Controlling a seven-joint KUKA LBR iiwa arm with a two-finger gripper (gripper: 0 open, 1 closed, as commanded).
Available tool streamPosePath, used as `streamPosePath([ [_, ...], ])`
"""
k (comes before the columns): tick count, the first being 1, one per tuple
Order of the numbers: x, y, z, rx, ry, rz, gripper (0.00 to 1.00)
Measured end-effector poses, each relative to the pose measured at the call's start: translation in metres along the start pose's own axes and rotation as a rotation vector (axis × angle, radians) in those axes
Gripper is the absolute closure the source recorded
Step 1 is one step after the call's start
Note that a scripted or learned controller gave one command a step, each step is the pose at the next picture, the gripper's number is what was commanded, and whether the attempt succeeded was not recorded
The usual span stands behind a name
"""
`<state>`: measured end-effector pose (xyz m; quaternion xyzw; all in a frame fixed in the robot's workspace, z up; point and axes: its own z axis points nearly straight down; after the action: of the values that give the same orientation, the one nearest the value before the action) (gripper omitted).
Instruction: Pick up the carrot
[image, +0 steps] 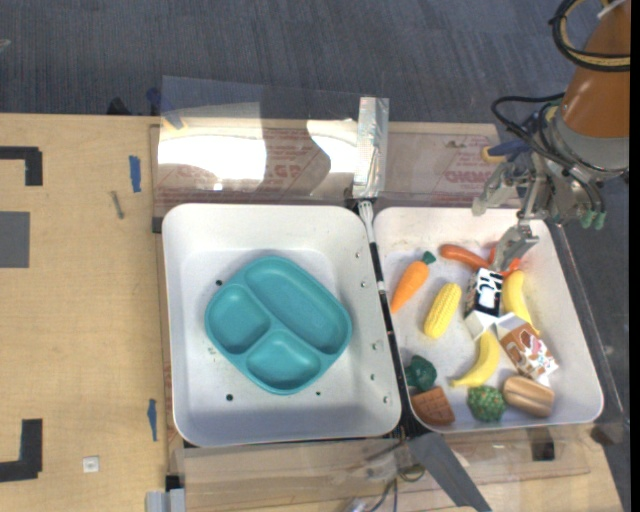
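Note:
The carrot (408, 284), orange with a green top, lies tilted at the left side of the right bin (580, 330), close to the divider. My gripper (517, 243) hangs over the upper right part of that bin, above a red sausage (463, 255) and a black-and-white box (487, 292). It is well to the right of the carrot and nothing shows in its grasp.
Beside the carrot lies a corn cob (442, 309). Two bananas (482, 362), a printed carton (527, 351), a bread roll (528, 396), broccoli (487, 402) and a dark green vegetable (420, 373) crowd the bin's lower half. The left bin (190, 250) holds a teal divided plate (278, 322).

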<state>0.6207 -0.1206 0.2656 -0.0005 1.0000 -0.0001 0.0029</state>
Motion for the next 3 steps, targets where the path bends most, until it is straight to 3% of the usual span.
streamPosePath([
  [1, -0.009, 0.032, 0.121, 0.0, 0.014, 0.43, 0.0],
  [2, -0.015, 0.029, 0.164, 0.0, -0.011, 0.437, 0.0],
  [3, -0.015, 0.026, 0.178, 0.0, -0.002, 0.573, 0.0],
])
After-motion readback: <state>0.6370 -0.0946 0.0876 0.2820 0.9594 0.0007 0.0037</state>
